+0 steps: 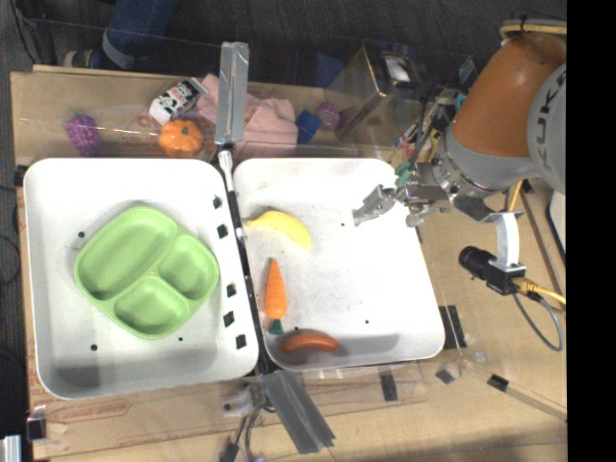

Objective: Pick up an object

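3 toys lay untouched in the right bin [404, 316]: a banana [281, 227], a carrot [275, 292] and a sausage [308, 343]. The claw [373, 203] hovered near the bin's far right corner, carrying nothing; its opening I could not tell. The pick was not yet begun.
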Motion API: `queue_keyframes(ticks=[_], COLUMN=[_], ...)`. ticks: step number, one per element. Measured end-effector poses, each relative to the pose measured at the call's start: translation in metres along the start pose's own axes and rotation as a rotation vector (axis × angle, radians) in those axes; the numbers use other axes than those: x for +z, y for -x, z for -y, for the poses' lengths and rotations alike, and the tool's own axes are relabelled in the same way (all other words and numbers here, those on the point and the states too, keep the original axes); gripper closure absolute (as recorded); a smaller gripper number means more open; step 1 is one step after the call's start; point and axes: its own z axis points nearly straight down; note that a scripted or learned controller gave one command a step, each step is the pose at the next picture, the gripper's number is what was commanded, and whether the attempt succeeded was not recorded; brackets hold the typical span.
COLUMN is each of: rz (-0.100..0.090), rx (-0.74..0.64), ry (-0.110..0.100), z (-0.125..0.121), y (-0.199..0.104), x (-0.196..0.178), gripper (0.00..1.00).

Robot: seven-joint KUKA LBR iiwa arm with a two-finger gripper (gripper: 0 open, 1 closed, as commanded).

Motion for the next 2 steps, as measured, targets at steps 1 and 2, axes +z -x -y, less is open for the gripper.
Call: queue_keyframes(ticks=[1,2], rz=[-0.004,-0.004], rx=[-0.03,0.088], ry=[-0.004,-0.005], z=[0.022,-0.092], y=[-0.07,-0.131], x=[0.179,0.079], gripper=[0.0,0.0])
